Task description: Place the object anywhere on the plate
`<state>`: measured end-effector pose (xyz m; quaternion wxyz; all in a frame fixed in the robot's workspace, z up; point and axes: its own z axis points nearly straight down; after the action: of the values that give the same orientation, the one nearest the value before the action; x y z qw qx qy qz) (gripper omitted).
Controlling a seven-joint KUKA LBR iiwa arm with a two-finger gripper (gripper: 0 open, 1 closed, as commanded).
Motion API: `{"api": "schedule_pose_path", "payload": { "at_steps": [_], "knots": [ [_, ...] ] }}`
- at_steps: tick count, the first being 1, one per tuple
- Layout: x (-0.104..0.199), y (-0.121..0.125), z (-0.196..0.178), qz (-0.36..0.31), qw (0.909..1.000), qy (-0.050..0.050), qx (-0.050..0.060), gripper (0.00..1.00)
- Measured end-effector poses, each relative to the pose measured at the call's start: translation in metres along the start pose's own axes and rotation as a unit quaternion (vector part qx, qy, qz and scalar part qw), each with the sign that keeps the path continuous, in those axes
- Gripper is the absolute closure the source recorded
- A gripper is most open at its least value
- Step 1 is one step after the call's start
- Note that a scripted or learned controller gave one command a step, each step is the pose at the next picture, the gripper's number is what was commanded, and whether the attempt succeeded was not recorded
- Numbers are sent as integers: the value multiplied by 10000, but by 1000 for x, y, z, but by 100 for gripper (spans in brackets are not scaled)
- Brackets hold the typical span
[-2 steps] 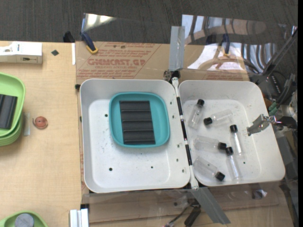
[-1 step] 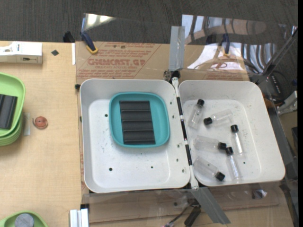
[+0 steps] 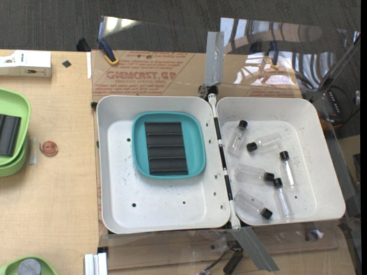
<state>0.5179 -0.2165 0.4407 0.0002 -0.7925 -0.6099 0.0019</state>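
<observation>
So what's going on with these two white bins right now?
Nothing is being handled at this moment. The left bin holds a teal plate with a dark ribbed insert on it. The right bin holds several clear vials with black caps, lying loose and scattered. None of the vials is on the plate yet, so the placing step is not yet done.

Floor: dark grey carpet (image 3: pixel 172 4) along the top.
Bench: pale wood top (image 3: pixel 51 211) at left.
Backing: brown cardboard sheet (image 3: pixel 149 70) behind the bins.
</observation>
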Motion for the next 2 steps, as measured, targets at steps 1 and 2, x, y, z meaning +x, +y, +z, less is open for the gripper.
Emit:
{"api": "schedule_pose_path", "payload": {
  "at_steps": [1, 2],
  "knots": [
    [7, 27, 1, 558, 9984, -1, 2, 0],
    [16, 54, 1, 1139, 9935, 0, 5, 0]
  ]
}}
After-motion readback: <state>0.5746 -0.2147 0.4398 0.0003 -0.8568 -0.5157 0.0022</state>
